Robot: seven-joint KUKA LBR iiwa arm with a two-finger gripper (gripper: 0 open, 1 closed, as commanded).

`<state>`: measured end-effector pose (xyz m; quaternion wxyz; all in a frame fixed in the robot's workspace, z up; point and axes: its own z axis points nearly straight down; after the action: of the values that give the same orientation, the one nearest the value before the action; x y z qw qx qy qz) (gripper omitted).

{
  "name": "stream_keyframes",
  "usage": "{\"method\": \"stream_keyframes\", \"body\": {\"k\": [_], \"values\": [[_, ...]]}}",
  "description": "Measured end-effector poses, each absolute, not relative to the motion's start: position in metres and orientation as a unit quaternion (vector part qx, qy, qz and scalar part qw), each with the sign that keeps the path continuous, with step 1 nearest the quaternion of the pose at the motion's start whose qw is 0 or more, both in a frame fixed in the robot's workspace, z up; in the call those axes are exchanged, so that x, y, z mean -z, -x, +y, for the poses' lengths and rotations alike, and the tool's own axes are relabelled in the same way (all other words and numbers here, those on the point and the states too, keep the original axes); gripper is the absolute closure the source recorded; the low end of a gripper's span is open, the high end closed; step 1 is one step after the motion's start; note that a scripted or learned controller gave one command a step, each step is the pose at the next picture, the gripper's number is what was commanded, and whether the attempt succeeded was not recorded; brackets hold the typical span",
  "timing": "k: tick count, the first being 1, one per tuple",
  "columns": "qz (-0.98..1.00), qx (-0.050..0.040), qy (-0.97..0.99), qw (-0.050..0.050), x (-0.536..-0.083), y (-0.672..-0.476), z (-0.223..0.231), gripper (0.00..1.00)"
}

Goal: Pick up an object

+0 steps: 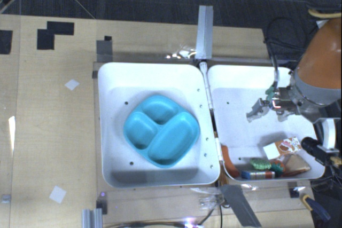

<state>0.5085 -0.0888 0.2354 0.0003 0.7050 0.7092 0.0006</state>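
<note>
**Gripper hangs over the right bin, holding nothing I can see**

Pale wood covers the bench (48, 131), and two shallow white bins sit on it side by side. Dark floor lies past the far edge.

I look for words first. A small white and red printed packet (286, 146) lies near the front of the right white bin (235, 83), but its print is too small for me to read. Beside it is a brown paper-like wrapper (296, 165). Along the front wall lie a small green thing (261, 163), a thin stick-like thing with blue and orange parts (259, 174), and a curved orange-brown piece (225, 157) in the front left corner. These are the things to pick from, all crowded at the front of that bin.

My two-finger gripper (256, 110) hangs over the middle of the right bin, well apart from that pile. Its fingers look a little apart, and I see nothing between them. White bin floor shows below them.

Behind the gripper, the back half of the right bin has bare floor.

In the left white bin (107, 115) a blue plastic tray with three hollows (162, 130) sits in the middle, with white floor all round it.
</note>
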Motion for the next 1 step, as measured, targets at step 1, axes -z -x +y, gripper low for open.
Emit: {"method": "stream_keyframes", "body": {"k": [1], "values": [[0.709, -0.0004, -0.705, 0.0, -0.0977, -0.4987, -0.113, 0.0]]}}
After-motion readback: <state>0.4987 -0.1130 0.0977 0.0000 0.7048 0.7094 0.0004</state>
